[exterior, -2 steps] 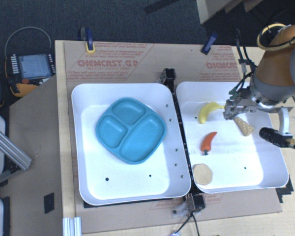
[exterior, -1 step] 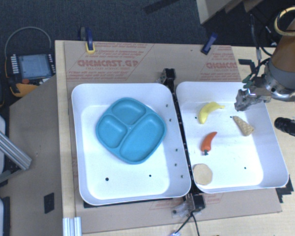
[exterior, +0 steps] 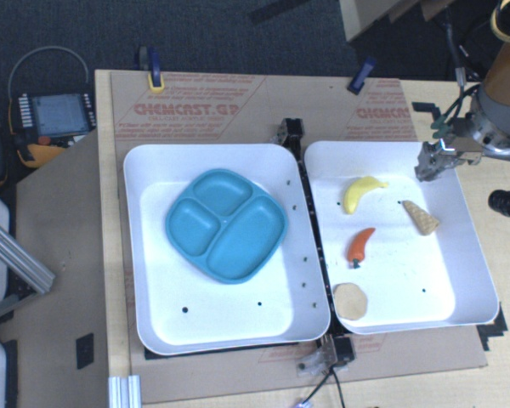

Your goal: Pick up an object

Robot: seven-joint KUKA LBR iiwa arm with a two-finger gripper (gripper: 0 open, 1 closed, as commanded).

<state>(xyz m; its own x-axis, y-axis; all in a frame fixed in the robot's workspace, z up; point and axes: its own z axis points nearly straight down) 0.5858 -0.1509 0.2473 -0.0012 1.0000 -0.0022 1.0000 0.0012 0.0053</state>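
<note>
Fingers of the gripper (exterior: 428, 167) could not be read as open or closed at this resolution; nothing was visible between them. They hung over the far right corner of the right bin (exterior: 467, 236), above its rim, apart from every item. Candidate objects all lay in that bin: a yellow banana (exterior: 362, 192) toward its far left, an orange-red pepper (exterior: 361, 245) near the middle, a tan wedge (exterior: 422, 218) nearest the gripper, and a beige disc (exterior: 350, 301) at the near left corner. A blue divided plate (exterior: 227, 225) occupied the left bin (exterior: 153, 313). Judged position: approach stage, no grasp made; the wedge appeared the likeliest target given proximity.
</note>
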